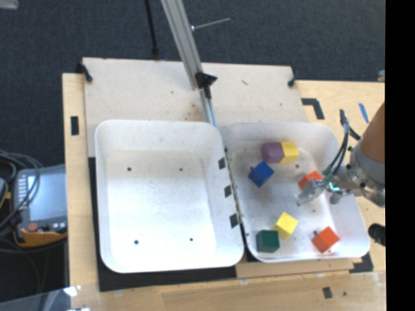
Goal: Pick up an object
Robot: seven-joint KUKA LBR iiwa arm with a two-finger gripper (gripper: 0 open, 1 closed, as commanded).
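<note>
Camera view shows the end effector (311,190) low in the right bin (343,241), fingers touching an orange cube (310,178) beside them; whether they grip, I cannot tell.

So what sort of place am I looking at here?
Probably a robotics lab's pick-testing bench: two shallow white bins, the left bin and the right bin holding small coloured blocks like the blue block, an aluminium mast, and a control pendant alongside.

This looks like a robot lab. A wooden bench (175,89) holds two white bins (162,196), a metal pole (185,37) stands behind, and a box with wires (35,199) sits beside dark carpet (65,24).
</note>
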